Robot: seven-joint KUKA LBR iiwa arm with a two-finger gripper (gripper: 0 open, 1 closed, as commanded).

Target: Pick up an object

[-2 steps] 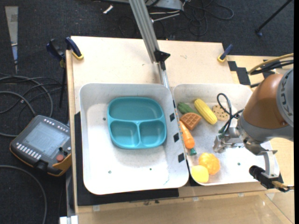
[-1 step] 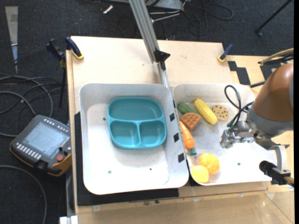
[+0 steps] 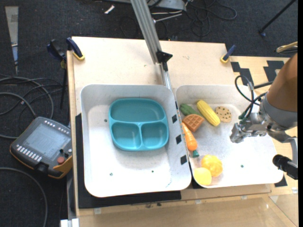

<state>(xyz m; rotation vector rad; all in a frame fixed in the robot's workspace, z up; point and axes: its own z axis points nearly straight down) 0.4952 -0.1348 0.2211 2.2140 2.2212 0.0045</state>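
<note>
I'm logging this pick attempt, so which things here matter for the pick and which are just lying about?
Job: gripper; right bin with corn, cookie, waffle, carrot, yellow toys.
Lying about: teal tray, left bin, pendant, clamps.

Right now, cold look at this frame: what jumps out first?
The teal divided tray sits alone in the left bin. In the right bin, toy food bunches at the left side: corn, cookie, waffle, carrot and yellow pieces. The pincer hangs over that bin's bare right part.
</note>
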